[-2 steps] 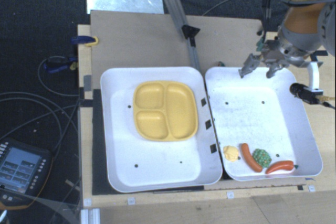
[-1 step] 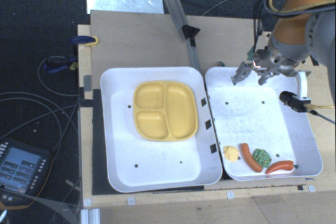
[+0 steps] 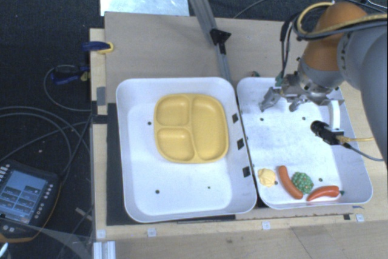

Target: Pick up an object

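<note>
Several small food toys lie along the near edge of the right bin: a pale yellow piece, an orange sausage, a green broccoli-like piece and a red sausage. My gripper hangs over the far part of the right bin, well behind those toys. Its two fingers are spread apart and open, with nothing between them.
The left bin holds a yellow divided plate. A black connector with a cable hangs beside the arm over the right bin. A slanted metal pole crosses the bench behind the bins.
</note>
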`<state>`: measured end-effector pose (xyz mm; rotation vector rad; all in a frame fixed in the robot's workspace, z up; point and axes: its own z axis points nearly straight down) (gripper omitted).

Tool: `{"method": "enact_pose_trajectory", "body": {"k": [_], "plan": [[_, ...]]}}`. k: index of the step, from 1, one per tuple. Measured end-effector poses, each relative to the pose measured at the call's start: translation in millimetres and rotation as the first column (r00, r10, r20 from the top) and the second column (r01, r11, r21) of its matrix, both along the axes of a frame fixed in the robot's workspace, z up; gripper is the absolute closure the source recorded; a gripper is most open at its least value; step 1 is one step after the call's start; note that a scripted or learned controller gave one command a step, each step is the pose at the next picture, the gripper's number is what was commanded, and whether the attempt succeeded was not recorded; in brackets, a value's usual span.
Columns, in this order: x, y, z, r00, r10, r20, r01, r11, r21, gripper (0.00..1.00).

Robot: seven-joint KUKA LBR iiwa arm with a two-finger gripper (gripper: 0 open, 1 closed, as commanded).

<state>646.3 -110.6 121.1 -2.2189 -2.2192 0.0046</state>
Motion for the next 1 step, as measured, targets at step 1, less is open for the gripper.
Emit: {"method": "enact_pose_trajectory", "body": {"k": [1], "plan": [[2.5, 0.0, 15.3, 1.0, 0.0, 0.009, 0.0, 1.0, 0.0, 1.0]]}}
